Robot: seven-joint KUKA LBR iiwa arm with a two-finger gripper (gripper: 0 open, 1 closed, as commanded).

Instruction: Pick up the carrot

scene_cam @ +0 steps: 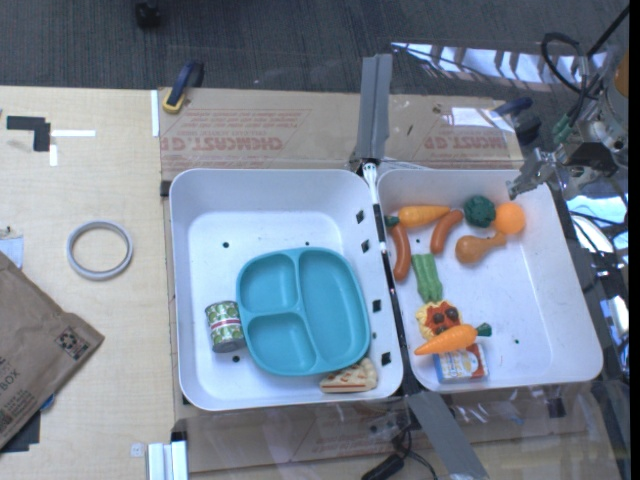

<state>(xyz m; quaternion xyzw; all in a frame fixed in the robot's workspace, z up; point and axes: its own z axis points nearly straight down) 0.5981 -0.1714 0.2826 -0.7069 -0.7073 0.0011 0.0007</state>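
The carrot (447, 339), orange with a green leafy top at its right end, lies near the front of the right bin (545, 298). It rests against a small pizza slice (440, 316) and a flat packet (460, 365). My gripper (528, 176) hangs over the bin's back right corner, well away from the carrot and just above a round orange (510, 219). Nothing shows in its grasp.
The right bin also holds a second tapered orange piece (422, 214), two sausages (401, 253), a green bean (428, 276), broccoli (479, 210) and an orange squash (478, 249). In the left bin are a teal divided plate (303, 310), a can (225, 325) and a waffle (350, 377).
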